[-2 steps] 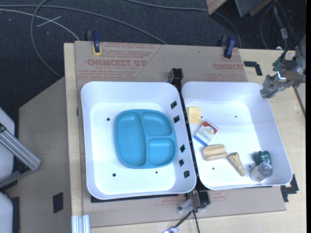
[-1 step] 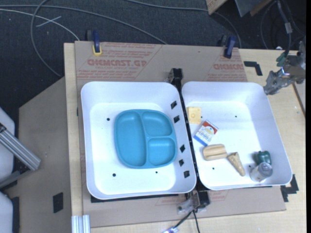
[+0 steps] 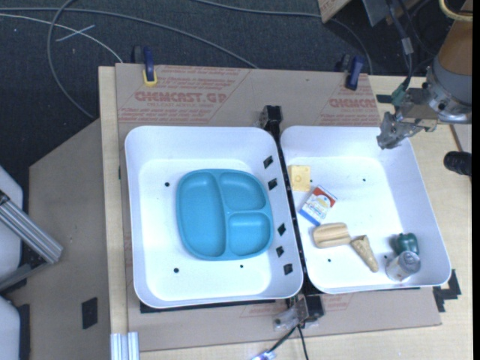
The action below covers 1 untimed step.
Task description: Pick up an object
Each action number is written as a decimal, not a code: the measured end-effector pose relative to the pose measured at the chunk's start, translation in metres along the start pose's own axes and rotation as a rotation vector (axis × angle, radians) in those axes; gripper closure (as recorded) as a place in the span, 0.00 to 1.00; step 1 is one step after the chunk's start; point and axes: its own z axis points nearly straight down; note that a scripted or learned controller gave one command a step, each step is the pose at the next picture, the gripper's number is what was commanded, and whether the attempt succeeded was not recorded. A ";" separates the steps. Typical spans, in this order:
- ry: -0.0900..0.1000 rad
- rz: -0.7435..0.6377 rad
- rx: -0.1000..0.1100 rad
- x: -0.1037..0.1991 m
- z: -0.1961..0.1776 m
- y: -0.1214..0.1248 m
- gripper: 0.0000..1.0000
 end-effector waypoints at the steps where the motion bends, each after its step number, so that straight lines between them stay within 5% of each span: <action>1: 0.000 0.000 0.001 0.059 0.006 -0.002 1.00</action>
